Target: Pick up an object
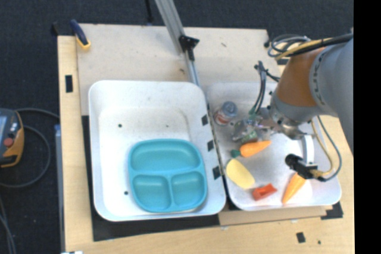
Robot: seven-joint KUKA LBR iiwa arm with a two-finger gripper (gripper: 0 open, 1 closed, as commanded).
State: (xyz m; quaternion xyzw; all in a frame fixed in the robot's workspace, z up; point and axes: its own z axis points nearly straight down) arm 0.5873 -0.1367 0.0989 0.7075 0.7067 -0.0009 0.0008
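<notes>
The gripper [253, 127] hangs low in the right bin [330, 190], just above the toy carrot [255, 148]; whether it grips cannot be told. The carrot looks light, rigid and slick, so it is probably best pinched across its thick middle.

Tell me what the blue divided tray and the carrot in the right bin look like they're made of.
The blue divided tray looks like moulded plastic: uniform turquoise colour, rounded compartments and a soft sheen. The carrot looks like a plastic or rubber toy, judging by its flat, even orange and smooth shape, though the view is too coarse to be certain. The right bin itself seems to be glossy white plastic.
</notes>
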